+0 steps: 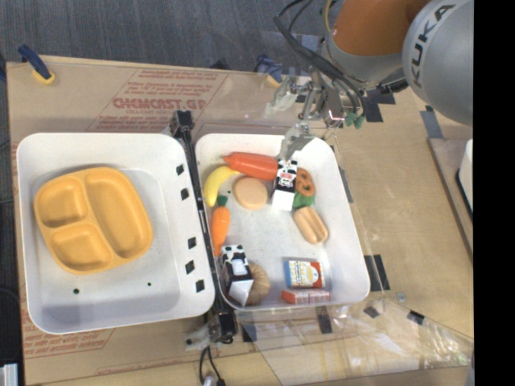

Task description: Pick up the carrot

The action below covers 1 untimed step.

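Note:
The carrot (220, 229) is small and orange with a green top. It lies along the left wall of the right bin (348, 223), its green end pointing toward the banana (214, 184). My gripper (292, 141) hangs over the bin's far edge, above the cow-patterned carton (284, 185). It is to the right of the carrot and farther back, well apart from it. I see nothing held in it.
A red-orange sausage (252, 166), a round bun (250, 193), a pretzel (305, 183), a hot dog (310, 224), a second cow carton (236, 273) and red boxes (303, 274) crowd the right bin. A yellow divided plate (91, 218) sits in the left bin (32, 296).

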{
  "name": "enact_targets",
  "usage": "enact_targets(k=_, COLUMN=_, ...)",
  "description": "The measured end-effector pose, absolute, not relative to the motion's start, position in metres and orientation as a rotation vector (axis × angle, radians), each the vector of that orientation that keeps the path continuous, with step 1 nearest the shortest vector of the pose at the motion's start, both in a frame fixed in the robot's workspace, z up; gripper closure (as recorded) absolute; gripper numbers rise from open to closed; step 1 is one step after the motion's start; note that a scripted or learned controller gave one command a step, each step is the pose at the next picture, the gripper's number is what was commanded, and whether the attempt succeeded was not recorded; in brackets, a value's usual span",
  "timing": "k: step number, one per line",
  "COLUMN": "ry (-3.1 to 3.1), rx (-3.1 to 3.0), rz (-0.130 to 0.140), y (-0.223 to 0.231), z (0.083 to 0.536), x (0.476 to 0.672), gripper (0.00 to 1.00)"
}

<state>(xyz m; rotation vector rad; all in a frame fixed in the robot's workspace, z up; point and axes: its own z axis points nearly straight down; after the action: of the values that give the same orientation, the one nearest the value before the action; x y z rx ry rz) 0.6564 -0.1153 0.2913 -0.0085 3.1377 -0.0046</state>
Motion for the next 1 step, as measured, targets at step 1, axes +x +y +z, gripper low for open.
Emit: enact_targets(k=1, ry=3.136, rx=0.307, rz=0.002, y=-0.0915, z=0.1492, x=0.6547, gripper=0.0)
